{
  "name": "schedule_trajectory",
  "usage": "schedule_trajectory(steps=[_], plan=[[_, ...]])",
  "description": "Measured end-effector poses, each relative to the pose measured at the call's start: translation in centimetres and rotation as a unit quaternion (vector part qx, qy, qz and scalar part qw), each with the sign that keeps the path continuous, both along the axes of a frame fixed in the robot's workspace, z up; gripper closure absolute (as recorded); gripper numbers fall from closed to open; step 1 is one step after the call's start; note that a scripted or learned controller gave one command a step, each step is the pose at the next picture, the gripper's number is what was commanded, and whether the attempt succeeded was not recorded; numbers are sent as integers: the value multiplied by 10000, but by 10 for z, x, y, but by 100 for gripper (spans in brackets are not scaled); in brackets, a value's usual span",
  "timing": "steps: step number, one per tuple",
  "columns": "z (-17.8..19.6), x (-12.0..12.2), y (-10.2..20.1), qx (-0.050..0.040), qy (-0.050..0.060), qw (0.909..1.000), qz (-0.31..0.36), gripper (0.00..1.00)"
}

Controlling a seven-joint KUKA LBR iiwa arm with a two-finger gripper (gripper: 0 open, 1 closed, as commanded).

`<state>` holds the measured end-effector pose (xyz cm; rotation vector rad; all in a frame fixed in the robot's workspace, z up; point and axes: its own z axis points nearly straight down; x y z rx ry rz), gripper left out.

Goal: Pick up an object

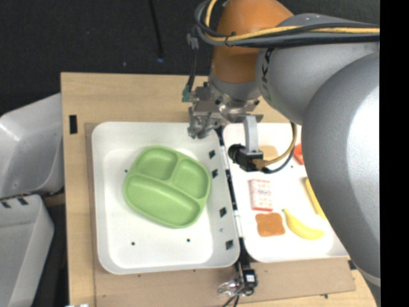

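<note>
Looming largest and closest to the lens, the grey arm (345, 107), sweeping in from the right and ending in an orange band (246, 37) directly above the gripper (203, 123). Poised over the back end of the seam between two white bins on a pale wooden tabletop (128, 82). Cannot tell from this angle whether the gripper is wide or narrow, its lower end lost against dark metal and cabling.

Toward the camera and to the left of the gripper, a green divided plate (167, 185), lying flat in the left bin (102, 171), near the gripper but not touching it.

Toward the camera and to the right of the gripper, in the right bin (281, 248), a small white-and-red packet (261, 194); beyond that, farther from the gripper, a brown square slice (270, 224) just beside a yellow banana (302, 224). All three well apart from the gripper, flat on the bin floor.

To the gripper's right, partly hidden under the arm, an orange-red piece (297, 152) too covered to identify.
</note>
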<state>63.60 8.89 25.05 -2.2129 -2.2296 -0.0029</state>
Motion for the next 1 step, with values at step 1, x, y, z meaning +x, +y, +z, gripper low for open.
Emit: schedule_trajectory(steps=[1], plan=[[0, 0, -3, -5, 5, 10000, -23, 0]])
